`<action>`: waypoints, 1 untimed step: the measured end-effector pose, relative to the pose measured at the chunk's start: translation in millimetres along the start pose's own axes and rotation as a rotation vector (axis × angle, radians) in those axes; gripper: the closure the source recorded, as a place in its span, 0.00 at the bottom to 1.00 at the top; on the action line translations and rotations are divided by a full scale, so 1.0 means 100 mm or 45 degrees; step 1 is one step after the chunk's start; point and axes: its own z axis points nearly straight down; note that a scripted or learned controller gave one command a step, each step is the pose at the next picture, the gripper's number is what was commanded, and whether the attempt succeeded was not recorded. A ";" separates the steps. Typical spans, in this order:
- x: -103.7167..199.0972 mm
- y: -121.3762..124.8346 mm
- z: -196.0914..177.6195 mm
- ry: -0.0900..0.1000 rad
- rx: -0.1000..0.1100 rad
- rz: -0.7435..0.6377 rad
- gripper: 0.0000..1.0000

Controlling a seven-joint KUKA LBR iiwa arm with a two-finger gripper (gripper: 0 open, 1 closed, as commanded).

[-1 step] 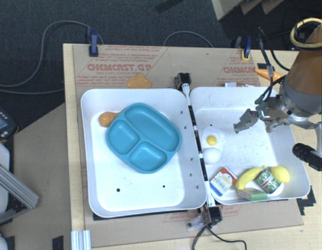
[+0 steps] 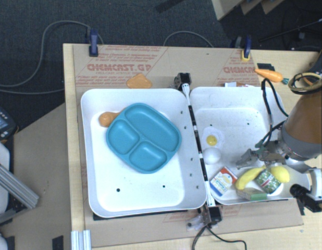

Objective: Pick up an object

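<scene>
Banana [image 2: 250, 176] is my likeliest target: it lies at about five o'clock in the right bin [image 2: 228, 100], yellow, curved, smooth-skinned, and wedged against a green-labelled packet [image 2: 267, 180] and a lemon [image 2: 280, 173]. A small red-and-white carton [image 2: 222, 181] sits just beside it at nine o'clock. I judge this clutter has gathered in the near corner because the bin's walls stop things from sliding further. My tool [image 2: 255, 157] hangs just above the pile, at roughly twelve o'clock from the banana; I cannot tell whether it is spread or pressed together, and I see nothing between its tips. In the left bin [image 2: 98, 181], a blue divided tray [image 2: 143, 137] covers part of an orange ball [image 2: 105, 119]. Both bins rest on the surface [image 2: 150, 61].
</scene>
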 end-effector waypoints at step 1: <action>-0.05 0.04 0.33 0.000 -0.011 -0.008 0.00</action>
